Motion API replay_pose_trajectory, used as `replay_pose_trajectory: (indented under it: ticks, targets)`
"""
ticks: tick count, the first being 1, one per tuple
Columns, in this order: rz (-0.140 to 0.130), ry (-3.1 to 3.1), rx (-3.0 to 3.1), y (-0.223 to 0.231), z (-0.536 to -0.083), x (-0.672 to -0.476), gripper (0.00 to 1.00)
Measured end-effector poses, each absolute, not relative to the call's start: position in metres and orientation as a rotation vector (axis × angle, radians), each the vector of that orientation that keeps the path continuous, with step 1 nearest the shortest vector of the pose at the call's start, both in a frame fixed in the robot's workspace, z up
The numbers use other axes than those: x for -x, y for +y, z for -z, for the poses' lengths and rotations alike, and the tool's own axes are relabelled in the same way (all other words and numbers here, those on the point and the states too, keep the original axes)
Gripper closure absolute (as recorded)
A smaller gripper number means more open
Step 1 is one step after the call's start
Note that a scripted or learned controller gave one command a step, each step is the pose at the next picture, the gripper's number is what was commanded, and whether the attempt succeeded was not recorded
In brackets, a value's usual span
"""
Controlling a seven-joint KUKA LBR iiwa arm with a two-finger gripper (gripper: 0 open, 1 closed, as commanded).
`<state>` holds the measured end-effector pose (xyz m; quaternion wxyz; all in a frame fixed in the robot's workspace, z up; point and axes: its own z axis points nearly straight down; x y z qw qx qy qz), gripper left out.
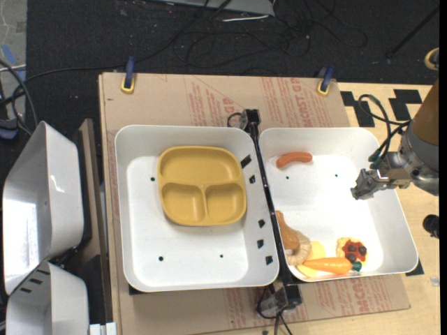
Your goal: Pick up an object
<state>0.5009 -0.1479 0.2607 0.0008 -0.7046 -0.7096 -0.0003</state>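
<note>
well, two shallow white bins sit side by side on a brown board. the left bin (pixel 140 208) holds a yellow tray (pixel 202 185) with three compartments, lying flat a little toward 12 o'clock of the bin's middle.

the right bin (pixel 328 208) holds the small things. a sausage (pixel 293 160) lies alone near the far wall, about 11 o'clock from the bin's middle. in the near part of the bin, toward 6 o'clock, there is a group: a carrot (pixel 326 264) lies on its side, a pale brown piece of toy food (pixel 291 241) is just beside it at 10 o'clock, against the wall between the bins, and a small piece with red and dark spots (pixel 352 249) is at 2 o'clock from the carrot, near the right wall. i cannot tell exactly what these last two pieces are.

the arm (pixel 422 145) comes in at 3 o'clock. its gripper (pixel 364 185) is over the right side of the right bin, close to the wall at 3 o'clock from the bin's middle. it is well apart from the sausage and from the group by the carrot. the claw is small and dark in the view, so i cannot tell how far it is open, and nothing is seen between its tips.
</note>
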Motion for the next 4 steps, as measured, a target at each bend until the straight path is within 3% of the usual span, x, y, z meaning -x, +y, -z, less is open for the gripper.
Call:
replay_pose_trajectory:
  ticks: [4]
  targets:
    - [0.002, -2.232, 2.210, 0.066, -0.259, -0.518, 1.00]
